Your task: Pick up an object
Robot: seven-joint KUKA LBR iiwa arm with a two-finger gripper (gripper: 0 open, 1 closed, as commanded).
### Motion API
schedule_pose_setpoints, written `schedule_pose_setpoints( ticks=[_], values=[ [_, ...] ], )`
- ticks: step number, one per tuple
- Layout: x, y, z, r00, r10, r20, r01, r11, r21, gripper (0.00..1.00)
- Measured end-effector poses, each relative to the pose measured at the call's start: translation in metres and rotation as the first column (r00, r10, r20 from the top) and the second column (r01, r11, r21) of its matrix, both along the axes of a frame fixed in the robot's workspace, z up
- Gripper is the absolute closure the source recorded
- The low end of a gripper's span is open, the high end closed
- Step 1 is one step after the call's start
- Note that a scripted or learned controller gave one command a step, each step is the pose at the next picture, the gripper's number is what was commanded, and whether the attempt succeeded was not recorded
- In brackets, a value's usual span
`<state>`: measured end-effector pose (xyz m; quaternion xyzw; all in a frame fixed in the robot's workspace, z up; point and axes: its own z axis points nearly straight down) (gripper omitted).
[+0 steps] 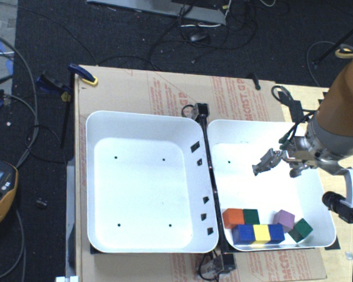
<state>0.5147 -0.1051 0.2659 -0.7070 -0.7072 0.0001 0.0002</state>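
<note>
Seven blocks (260,226) packed tightly along the right bin (241,138) wall may jam my end effector (262,165), whose state I cannot tell.

Light: bright, even, from overhead; no hard hotspots.
Glare: two shallow white plastic bins (97,180) read near blown-out, w/ little surface detail.
Shadows: soft; thin dark line along the divide btwn bins, faint shade under the grey two-finger gripper (265,164).
Dark areas: black carpet floor (46,36) murky, cables barely separate.
Sharpness: low-res, slightly soft overall; small coloured cubes (260,227) w/ fuzzy edges.
Distortion: none obvious at edges.
</note>
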Motion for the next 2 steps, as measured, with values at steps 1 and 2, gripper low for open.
schedule_pose_setpoints(
  ticks=[1,2],
  values=[
    [0.057,0.016,0.055,1.0,0.002,0.005,-0.002,1.0,-0.001,0.0],
    [0.129,0.023,0.016,1.0,0.002,0.003,-0.002,1.0,-0.001,0.0]
  ],
)
